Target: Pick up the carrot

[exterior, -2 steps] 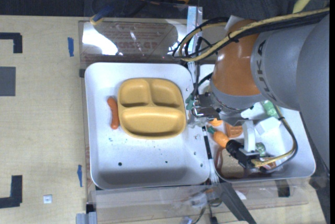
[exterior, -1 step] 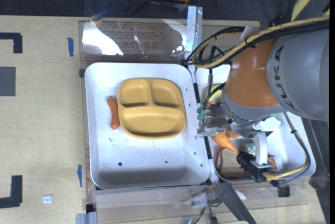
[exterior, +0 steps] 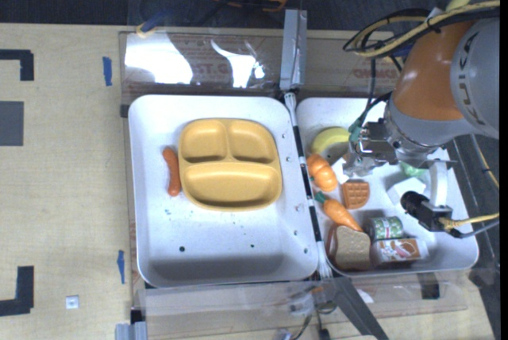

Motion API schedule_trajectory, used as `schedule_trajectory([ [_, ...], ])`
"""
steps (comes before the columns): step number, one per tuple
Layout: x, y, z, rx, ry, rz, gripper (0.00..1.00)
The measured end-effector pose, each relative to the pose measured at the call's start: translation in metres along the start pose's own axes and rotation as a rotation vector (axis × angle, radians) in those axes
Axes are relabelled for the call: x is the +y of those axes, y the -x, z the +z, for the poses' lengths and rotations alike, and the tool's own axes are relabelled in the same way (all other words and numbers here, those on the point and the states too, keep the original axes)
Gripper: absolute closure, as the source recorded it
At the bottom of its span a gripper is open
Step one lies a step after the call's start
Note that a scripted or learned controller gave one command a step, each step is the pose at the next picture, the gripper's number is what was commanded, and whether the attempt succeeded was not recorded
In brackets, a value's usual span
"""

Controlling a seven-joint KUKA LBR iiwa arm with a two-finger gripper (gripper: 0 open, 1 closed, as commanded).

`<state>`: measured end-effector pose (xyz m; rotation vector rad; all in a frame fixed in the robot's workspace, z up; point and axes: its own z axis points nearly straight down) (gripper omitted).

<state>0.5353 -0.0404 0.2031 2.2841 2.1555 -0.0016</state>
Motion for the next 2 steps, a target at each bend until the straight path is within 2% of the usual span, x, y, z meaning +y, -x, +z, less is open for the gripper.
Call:
schedule_trajectory([
  [1, -0.05, -0.022, -0.002, 0.003, -0.004, -0.239, 1.0],
  [2, -0.054, 0.042, -0.001, 0.003, -0.003, -0.313, 1.0],
])
